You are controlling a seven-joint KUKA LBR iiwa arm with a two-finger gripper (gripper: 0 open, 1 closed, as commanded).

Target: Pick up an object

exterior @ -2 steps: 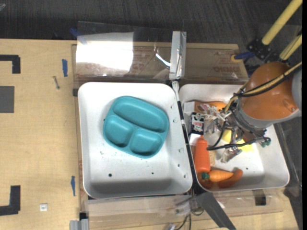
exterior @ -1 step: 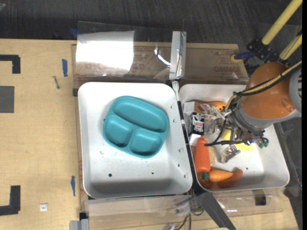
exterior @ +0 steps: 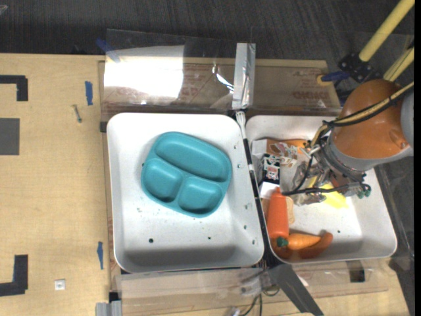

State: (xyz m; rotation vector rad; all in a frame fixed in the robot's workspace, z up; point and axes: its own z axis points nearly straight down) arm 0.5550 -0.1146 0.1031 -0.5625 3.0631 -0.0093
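Observation:
The right bin [exterior: 375,232] holds several objects. A red-orange cylinder with a green end [exterior: 279,219] lies along its left side. An orange carrot-like piece [exterior: 308,241] lies across the front. A small printed packet [exterior: 275,163] sits near the back left, and a yellow item [exterior: 335,198] shows in the middle. The arm's orange band [exterior: 371,124] hangs over the bin's back right. Below it the gripper [exterior: 314,184] is low among cables, over the middle of the bin beside the yellow item.
In the left bin [exterior: 131,229] lies a teal divided tray [exterior: 187,172]. A clear plastic wall [exterior: 243,78] rises behind both bins. Brown bench board [exterior: 46,196] extends to the left. Yellow poles [exterior: 391,22] stand at the top right.

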